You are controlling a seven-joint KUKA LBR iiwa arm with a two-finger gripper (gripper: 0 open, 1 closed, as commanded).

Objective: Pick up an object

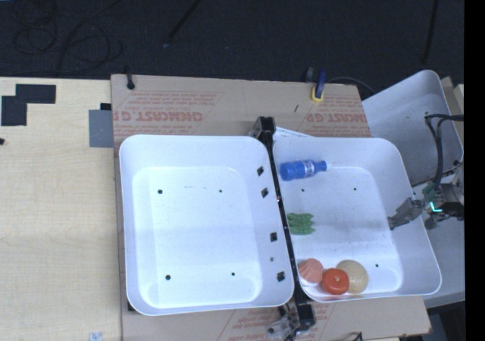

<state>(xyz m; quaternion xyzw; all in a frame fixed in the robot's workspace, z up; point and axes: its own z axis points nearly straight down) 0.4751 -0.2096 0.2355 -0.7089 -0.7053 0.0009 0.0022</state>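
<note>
The right bin [379, 157] holds a blue bottle [302, 169] lying on its side near the far left corner. A small green object [301, 223] rests by the bin's left wall. In the near left corner, a pink round piece [310, 269], a red round piece [335, 281] and a beige round piece [354, 275] sit clustered together. My gripper [413, 213] is low over the right rim of this bin, a dark shape with cables behind it, well apart from all the objects. Nothing shows in its grasp.
The left bin [136, 180] stands beside the right one, a black divider [277, 211] between them. Both sit on a cardboard sheet [189, 108]. A pale grey panel [413, 104] rises at the far right. A small blue and yellow clip [319, 86] is at the cardboard's back edge.
</note>
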